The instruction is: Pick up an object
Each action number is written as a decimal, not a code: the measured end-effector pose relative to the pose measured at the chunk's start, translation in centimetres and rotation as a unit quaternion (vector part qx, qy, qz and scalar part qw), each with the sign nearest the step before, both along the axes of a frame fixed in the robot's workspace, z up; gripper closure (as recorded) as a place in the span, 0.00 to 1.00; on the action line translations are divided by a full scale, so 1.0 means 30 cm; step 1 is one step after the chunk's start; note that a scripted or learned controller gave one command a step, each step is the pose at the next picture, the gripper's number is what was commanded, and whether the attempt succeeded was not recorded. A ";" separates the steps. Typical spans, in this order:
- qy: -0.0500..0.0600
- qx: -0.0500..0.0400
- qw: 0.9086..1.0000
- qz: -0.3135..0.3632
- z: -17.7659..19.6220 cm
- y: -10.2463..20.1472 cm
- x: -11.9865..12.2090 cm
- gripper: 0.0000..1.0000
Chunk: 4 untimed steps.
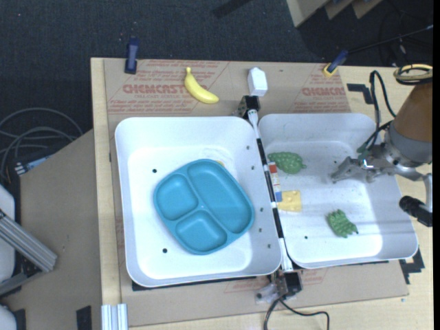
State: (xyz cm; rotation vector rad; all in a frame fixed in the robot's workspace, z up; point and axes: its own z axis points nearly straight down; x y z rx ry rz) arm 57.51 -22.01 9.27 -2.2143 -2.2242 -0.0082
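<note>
Two shallow white plastic bins sit side by side on the cardboard-covered surface. The left bin carries a blue three-compartment plastic tray. The right bin holds the likely pick targets, spread well apart so each can be approached on its own: a green bumpy toy near the dividing wall, a yellow wedge-shaped piece just beside that wall, and a second green leafy toy toward the near edge. The grey metal gripper reaches in from the right, low over bare bin floor between the toys; nothing lies between its fingers, and I cannot tell how far apart they stand. A yellow toy banana rests outside the bins.
</note>
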 end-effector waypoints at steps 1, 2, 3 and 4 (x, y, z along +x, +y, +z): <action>0.001 -0.002 1.000 -0.002 0.252 0.139 -0.204 0.00; 0.002 -0.002 1.000 -0.002 0.132 0.248 -0.303 0.00; 0.002 -0.003 1.000 -0.002 -0.028 0.229 -0.300 0.00; 0.000 -0.004 1.000 -0.002 0.059 0.059 -0.100 0.00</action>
